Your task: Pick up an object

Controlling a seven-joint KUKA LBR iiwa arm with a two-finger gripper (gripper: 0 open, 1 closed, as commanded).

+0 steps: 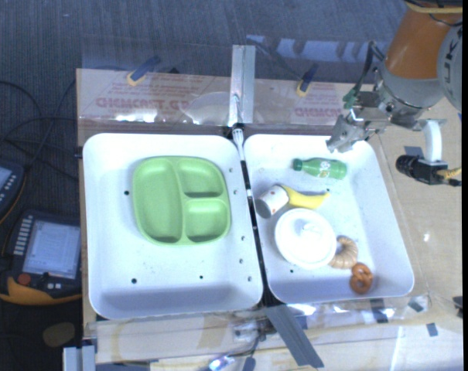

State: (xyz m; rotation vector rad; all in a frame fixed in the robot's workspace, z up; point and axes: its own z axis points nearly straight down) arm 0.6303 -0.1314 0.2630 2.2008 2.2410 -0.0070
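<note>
Overhead, the gripper (340,143) hangs at the far right corner of the right bin (392,207), just above its rim, on the end of the grey arm with the orange band (421,41). Its tip is small and partly blurred against the white wall, so whether it is spread or closed cannot be told from this view; nothing shows clamped in it.

Just below and to the left of the gripper lies a green bottle (320,168) with a white label, on its side near the bin's far wall. Nearer the middle, a banana (307,199) lies curved beside a small white cup (273,200) tipped on its side, the two touching or nearly so. A round white bowl (305,237) sits close below them. Against the bowl's right edge rests a tan pastry, perhaps a croissant (344,253), and a small reddish-brown object (360,278) lies just beyond it toward the near right corner.

The left bin (102,230) holds a green compartment tray (181,199), lying flat near its centre. A teach pendant (42,255) rests on the floor at the far left.
</note>
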